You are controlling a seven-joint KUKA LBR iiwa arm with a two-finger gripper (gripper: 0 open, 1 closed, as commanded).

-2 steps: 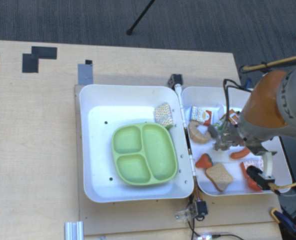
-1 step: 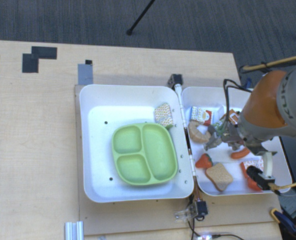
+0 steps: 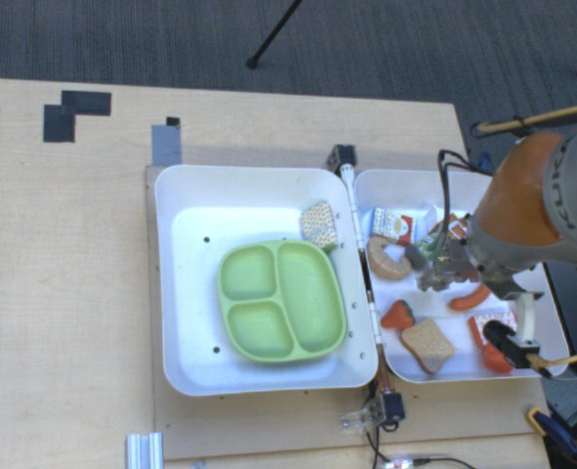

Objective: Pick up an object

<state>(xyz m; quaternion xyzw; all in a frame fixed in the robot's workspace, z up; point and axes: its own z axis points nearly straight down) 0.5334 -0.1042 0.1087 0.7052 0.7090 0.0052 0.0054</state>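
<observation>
the arm (image 3: 537, 203), grey with its orange band, reaches in from three o'clock and hangs over the right bin (image 3: 552, 352). its gripper (image 3: 436, 270) sits low above the middle of that bin, dark and cluttered against the toys beneath it; how far it is parted, and whether it has hold of anything, cannot be told from here.

the right bin carries the loose things. a slice of toy bread (image 3: 428, 345) lies toward six o'clock of the gripper, its long axis running roughly from ten to four o'clock, the wider end toward the bin's near wall. a small red strawberry-like piece (image 3: 397, 314) lies just beside the bread at its ten o'clock. a round tan piece (image 3: 387, 261) lies at nine o'clock of the gripper, close by it. an orange sausage-like piece (image 3: 469, 298) lies at four o'clock of the gripper, its long axis running from about eight to two o'clock. a small carton with red and green print (image 3: 390, 225) rests near the bin's far wall, at eleven o'clock of the gripper.

the left bin (image 3: 171, 291) holds a green divided plate (image 3: 283, 301), three compartments, tilted a little so its long side runs from ten to four o'clock. a small speckled pale object (image 3: 318, 223) lies at the plate's one o'clock, near the wall between the bins.
</observation>
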